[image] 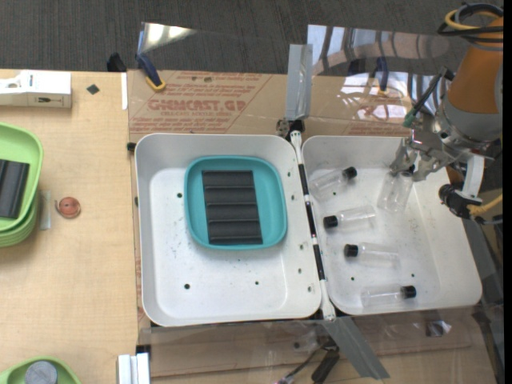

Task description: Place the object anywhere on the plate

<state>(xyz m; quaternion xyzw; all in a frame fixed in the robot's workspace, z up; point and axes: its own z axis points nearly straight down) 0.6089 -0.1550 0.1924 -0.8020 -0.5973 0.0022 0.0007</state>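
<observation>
gripper point(402, 166) at right bin point(448, 294) back edge, clamped on 1 clear vial point(394, 192) | teal plate point(276, 206) in left bin point(160, 278) centre, bare | lift done, transfer and placing left

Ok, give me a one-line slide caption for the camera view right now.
Gripper lifts a clear vial above the right bin; four capped vials lie below, teal plate waiting in the left bin.
</observation>
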